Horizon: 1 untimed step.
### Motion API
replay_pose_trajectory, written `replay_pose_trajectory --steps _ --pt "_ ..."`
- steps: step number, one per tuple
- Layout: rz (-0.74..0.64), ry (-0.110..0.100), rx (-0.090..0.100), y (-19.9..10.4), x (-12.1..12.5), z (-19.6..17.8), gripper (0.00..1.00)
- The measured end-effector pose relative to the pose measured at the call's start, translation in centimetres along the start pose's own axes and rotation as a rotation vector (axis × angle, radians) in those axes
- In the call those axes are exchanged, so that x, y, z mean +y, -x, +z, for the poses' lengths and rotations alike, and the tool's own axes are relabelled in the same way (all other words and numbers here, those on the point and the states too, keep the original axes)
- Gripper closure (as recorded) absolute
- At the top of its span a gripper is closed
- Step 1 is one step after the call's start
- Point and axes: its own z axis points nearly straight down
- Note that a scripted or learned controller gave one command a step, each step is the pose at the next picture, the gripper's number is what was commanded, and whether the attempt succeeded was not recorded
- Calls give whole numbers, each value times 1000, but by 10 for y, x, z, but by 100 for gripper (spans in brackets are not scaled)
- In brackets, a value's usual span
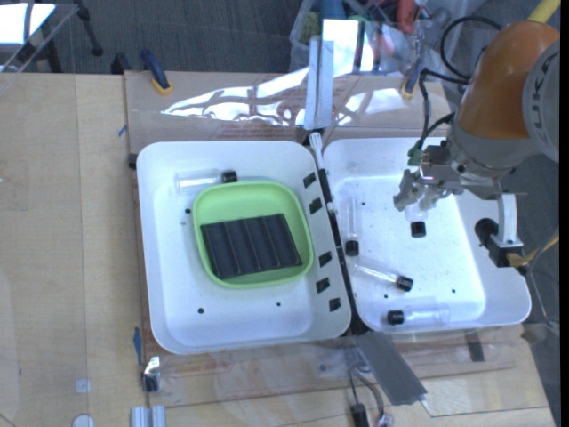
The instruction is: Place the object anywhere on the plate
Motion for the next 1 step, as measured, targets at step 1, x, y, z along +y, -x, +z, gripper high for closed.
replay_pose_trajectory --steps 1 --pt "-62 -4 1 -64 12 24 100"
